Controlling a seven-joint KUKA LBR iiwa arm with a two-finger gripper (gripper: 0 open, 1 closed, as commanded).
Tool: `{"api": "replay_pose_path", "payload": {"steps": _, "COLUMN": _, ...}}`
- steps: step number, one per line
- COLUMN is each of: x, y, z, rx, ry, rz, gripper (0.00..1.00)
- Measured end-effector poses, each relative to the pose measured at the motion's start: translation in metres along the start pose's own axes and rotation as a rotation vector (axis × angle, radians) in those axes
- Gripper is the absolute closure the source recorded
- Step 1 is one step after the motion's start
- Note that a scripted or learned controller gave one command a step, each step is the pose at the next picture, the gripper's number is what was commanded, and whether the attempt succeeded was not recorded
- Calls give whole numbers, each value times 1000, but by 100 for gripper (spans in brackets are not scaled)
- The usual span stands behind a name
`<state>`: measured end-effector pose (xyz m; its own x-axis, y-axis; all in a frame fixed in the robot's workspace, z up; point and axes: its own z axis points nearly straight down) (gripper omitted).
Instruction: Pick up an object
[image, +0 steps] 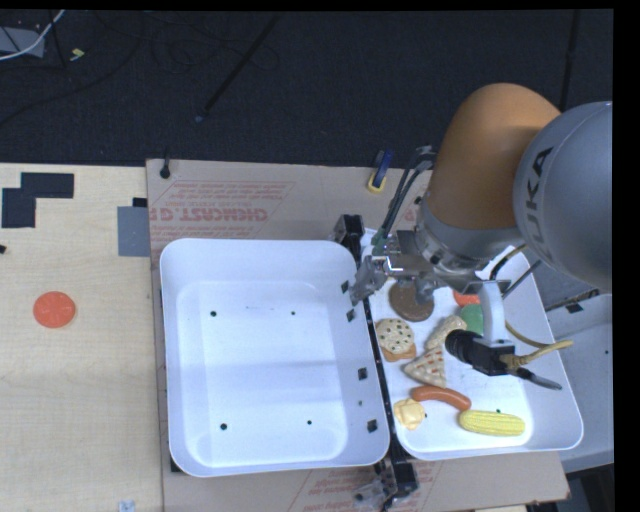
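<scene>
The grey arm with its orange band leans over the right shallow white bin (560, 425), its gripper (400, 275) near that bin's upper left corner just above a round brown disc (409, 301); whether it is clenched or released I cannot tell. Lower in the bin lie a chocolate-chip cookie (396, 338), a pizza slice (428, 367), a red sausage (441, 397) and a yellow corn cob (491, 423).

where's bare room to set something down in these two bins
The left bin offers its whole white floor, wall to wall. The right bin is crowded: cookie, pizza slice, sausage, corn cob and the arm overhead. A small bare patch lies along its right rim, beyond the corn cob.
</scene>
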<state>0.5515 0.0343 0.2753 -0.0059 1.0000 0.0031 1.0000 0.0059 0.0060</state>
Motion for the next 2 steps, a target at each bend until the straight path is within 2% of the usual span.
{"api": "replay_pose_path", "payload": {"steps": 1, "x": -3, "y": -1, "z": -4, "rx": 11, "ry": -3, "rz": 3, "gripper": 100}}
{"api": "replay_pose_path", "payload": {"steps": 2, "x": 72, "y": 9, "z": -209, "rx": -9, "ry": 1, "rz": -1, "gripper": 100}}
